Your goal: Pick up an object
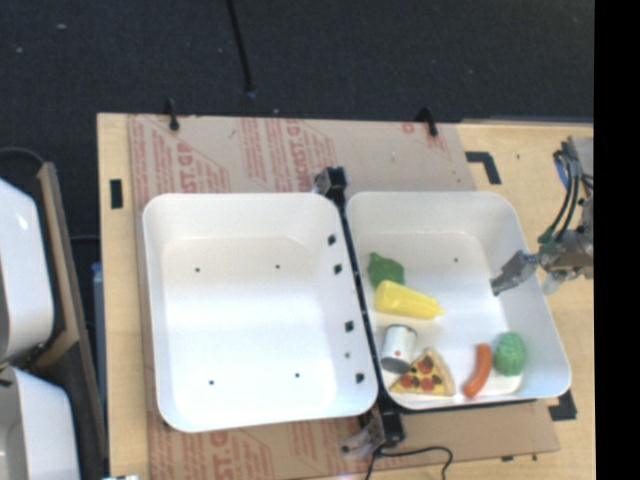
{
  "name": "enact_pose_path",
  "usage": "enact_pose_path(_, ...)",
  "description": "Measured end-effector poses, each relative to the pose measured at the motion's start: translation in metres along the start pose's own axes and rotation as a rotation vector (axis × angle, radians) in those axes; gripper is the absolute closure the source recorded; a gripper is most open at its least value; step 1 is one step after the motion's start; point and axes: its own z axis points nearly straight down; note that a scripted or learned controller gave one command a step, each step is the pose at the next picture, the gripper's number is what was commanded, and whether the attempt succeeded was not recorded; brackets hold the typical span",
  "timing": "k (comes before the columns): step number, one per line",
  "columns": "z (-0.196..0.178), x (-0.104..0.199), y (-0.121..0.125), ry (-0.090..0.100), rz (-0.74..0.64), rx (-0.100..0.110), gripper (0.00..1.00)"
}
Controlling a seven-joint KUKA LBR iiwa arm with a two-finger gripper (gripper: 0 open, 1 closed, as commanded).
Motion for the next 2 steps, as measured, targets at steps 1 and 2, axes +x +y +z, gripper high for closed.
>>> enact_pose_path(1,0.094,0.049,0.040,0.002,-0.005,0.007,0.00)
enact_pose_path(2,0.140,0.095,0.067,-0.001,0.002,-0.001,0.00)
